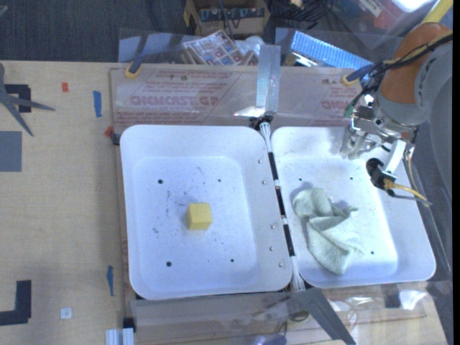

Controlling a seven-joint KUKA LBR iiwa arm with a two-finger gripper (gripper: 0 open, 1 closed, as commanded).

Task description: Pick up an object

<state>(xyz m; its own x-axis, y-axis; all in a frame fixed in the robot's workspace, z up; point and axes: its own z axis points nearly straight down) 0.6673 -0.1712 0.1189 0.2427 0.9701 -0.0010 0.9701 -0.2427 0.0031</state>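
The crumpled cloth (327, 228) lies closest to us, near the front edge of the right bin (413, 261), a little toward the wall it shares with the other bin. It is the biggest loose thing here, pale green-grey and all bunched up in folds. It looks soft and light, so I think it would sag and squash when pinched. A good place to grab it would be one of the raised folds near its middle, where there is enough cloth to catch. The flat edges look too thin to hold. The yellow block (200, 216) is smaller and sits near the middle of the left bin (144, 149), with bare white floor on every side of it. It looks like a small cube with flat sides, maybe foam or wood, so likely light and firm. Squeezing two opposite flat sides should work, and it should not slip much. The gripper (353, 148) hangs over the back edge of the right bin, well apart from the cloth and far from the block. It has nothing in it. I cannot tell how wide it is spread from here.
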